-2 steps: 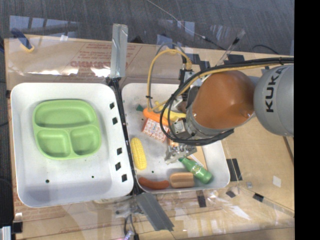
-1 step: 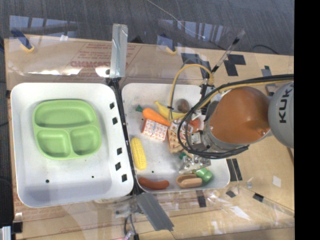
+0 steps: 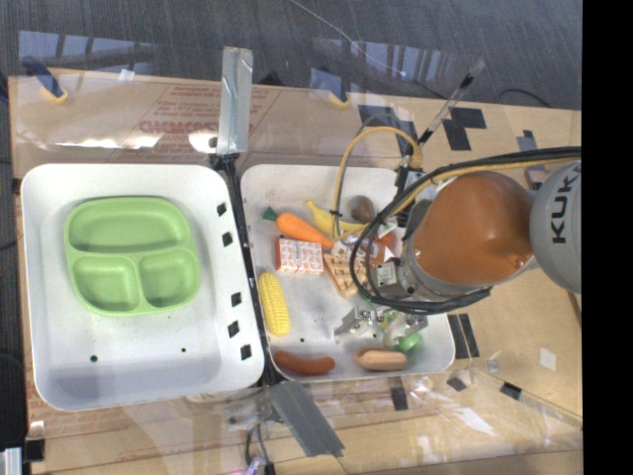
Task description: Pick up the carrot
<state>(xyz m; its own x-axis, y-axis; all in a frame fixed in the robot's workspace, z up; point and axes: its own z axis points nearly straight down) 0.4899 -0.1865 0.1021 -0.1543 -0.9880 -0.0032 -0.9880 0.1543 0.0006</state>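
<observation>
Right now the metal hand (image 3: 381, 320), grip unclear, hangs far from the small orange carrot (image 3: 302, 229) and could grab the tan hot dog bun (image 3: 382, 360) instead.

Grey arm (image 3: 559, 228), orange band (image 3: 473, 228), black and yellow cables (image 3: 348, 171).

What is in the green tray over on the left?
The green tray in the left bin shows three bare compartments, with nothing covering them. The carrot and other toy food lie in the right bin.
</observation>
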